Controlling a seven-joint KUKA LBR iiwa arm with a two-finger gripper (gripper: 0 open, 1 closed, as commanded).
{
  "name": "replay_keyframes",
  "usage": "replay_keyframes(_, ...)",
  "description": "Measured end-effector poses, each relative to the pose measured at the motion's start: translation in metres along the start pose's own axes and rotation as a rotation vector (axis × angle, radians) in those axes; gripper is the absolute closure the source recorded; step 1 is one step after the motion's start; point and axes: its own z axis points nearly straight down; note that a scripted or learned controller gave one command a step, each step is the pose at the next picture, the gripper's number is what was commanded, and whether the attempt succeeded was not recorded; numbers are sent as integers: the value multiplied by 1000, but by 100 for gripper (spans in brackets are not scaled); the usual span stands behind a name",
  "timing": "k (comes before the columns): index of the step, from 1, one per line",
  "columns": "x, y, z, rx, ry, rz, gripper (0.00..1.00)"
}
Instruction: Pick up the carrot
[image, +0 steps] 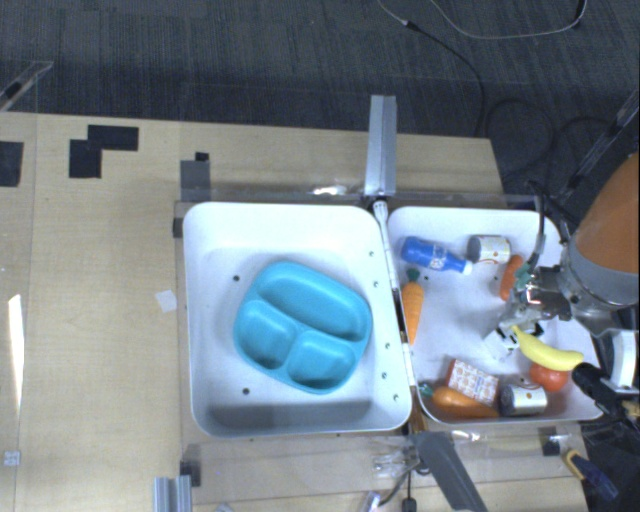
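Pale wood makes up the bench (90, 330), and on it sit two shallow white bins side by side, seen from the fixed camera above. The left bin (215, 400) holds a blue divided plate (300, 325). The right bin (445, 325) is cluttered, and the pincer (530, 300) hangs over its right part at the end of the grey arm; whether it is open or closed cannot be told, as the tips blur into the clutter.

Well to the left of the pincer, against the bin's left wall, lies the carrot (411, 312). Its long axis runs roughly up and down in the picture, along the divider, with the thick end toward the top and the taper toward the bottom. It is probably a light, rigid, smooth toy that may slip or roll, so a grip across the thick upper part looks safest, though the wall crowds one side.

Up and to the left of the pincer lies a blue bottle (434, 254); just below it, a banana (545, 351).
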Motion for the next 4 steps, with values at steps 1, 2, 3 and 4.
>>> replay_keyframes(1, 1, 2, -10, -5, -1, -6, 100)
replay_keyframes(2, 34, 0, 20, 6, 2, -158, 100)
replay_keyframes(3, 35, 94, 53, 8, 1, 8, 100)
replay_keyframes(4, 36, 96, 42, 3, 0, 0, 100)
